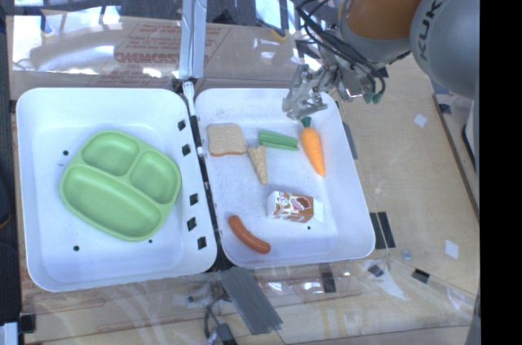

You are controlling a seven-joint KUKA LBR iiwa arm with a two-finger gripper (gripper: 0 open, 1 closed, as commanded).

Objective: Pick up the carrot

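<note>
Where the right bin meets its far right wall, the tapered orange carrot lies with its green stub toward the metallic gripper, which hangs just above that tip; whether it is spread or closed cannot be told. Nearby lie a bread slice, a glossy sausage and a small carton. A smooth green divided plate fills the left bin.

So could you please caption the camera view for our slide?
Tool poised above the carrot's leafy end in the right bin.
</note>
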